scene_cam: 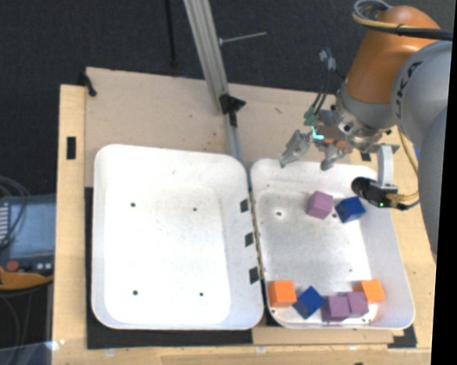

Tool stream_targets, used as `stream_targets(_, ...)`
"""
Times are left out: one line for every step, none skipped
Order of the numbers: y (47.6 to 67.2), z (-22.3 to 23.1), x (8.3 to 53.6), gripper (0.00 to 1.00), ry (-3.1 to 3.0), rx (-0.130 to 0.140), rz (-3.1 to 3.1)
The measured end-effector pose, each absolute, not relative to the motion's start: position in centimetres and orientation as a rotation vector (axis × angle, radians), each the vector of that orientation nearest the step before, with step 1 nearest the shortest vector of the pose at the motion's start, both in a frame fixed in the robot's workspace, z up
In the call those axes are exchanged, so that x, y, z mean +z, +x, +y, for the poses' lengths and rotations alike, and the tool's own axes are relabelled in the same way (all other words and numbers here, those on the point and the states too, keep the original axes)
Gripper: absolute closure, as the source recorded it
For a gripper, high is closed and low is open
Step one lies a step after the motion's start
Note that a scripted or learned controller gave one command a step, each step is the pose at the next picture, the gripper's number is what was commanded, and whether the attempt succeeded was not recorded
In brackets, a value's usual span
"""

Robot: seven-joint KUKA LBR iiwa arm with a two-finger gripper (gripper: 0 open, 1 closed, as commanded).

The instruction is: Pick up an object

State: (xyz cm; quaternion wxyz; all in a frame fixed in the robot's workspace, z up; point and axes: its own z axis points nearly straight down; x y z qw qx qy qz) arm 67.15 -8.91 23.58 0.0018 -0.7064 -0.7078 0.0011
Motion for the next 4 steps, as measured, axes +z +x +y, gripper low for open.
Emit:
stream_targets(67.2, -8.9, 23.9, 0.00, -2.218, 0.001, -2.226)
stream_targets(67.2, -8.6, 19.6, 0.00, -2.216, 0.007, -2.226)
stream_targets(67.3, -8.7, 13.3, 0.00, -2.218, 0.009, -2.222)
stream_targets(67.3, -9.0, 9.7, 0.00, -2.224, 0.007, -2.223)
